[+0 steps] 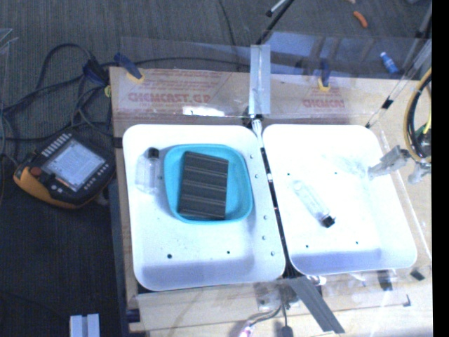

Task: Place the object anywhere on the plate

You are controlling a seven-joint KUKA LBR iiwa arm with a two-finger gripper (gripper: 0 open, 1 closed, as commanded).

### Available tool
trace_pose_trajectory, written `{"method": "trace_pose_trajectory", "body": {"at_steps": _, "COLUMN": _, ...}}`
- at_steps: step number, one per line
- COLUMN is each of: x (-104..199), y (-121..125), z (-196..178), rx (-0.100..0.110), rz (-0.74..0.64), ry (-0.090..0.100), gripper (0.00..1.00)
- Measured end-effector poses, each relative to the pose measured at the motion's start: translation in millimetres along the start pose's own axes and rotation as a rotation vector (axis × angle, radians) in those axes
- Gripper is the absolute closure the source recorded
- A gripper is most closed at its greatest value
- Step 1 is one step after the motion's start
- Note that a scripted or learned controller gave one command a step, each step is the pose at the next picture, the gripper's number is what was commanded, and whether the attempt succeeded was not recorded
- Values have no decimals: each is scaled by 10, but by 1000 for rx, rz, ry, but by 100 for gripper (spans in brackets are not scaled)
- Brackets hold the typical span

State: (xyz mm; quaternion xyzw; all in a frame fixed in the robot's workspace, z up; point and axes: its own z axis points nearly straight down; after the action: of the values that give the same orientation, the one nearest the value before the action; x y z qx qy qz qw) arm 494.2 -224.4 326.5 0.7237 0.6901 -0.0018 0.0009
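Nearby, clear vial (149,168) beside plate (242,188)

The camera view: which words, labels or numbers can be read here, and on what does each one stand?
Red lettering on the cardboard panel behind the left bin: blurred, not readable.
Red lettering on the cardboard behind the right bin: blurred, not readable.
Screen of the handheld pendant on the floor: too small to read.

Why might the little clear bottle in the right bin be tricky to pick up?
The clear bottle lies on its side on the right bin, so a nudge would probably roll it. It looks smooth and see-through, so it may slip. It seems slim and light, so a push could send it skidding across the white floor.
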Motion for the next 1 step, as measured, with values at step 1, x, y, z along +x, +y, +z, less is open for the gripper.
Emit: {"method": "trace_pose_trajectory", "body": {"at_steps": 1, "x": 71, "y": 185, "z": -139, "rx": 0, "rz": 85, "ry": 2, "gripper": 0}}
